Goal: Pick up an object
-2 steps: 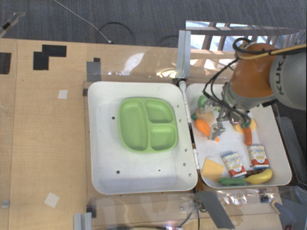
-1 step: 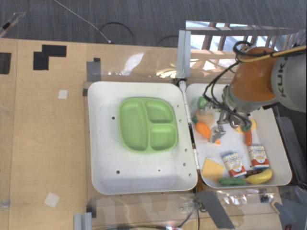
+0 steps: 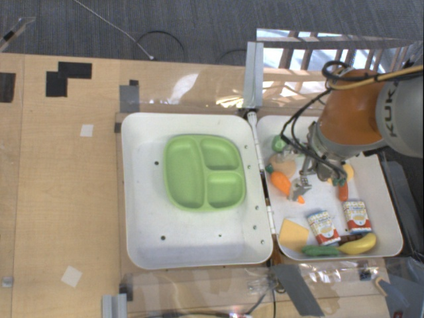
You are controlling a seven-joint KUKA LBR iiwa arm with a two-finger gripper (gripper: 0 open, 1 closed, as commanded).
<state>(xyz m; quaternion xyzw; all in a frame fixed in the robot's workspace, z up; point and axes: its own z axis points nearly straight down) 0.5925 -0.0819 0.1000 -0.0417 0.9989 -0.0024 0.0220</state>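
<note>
Item: carrot, orange, lying aslant near the left wall of the right bin. It is the likeliest target, since the gripper is lowered just beside its right end, apparently touching. Whether the pincer is released or clenched cannot be told at this size; nothing is visibly between its tips, so no hold is claimed.

Adjacent: a green piece and a pale object just above the carrot (both partly behind cables). A small red item and a yellow bit right of the gripper.

Lower stock, loosely heaped toward the bin's front edge: yellow wedge, two printed cans and, banana, green pod. These sit well apart from the tool, so a descent here avoids them.

Arm: grey with orange band, reaching from the right over the bin.

Left bin: holds a green divided tray, centred (presumably a deposit place).
</note>
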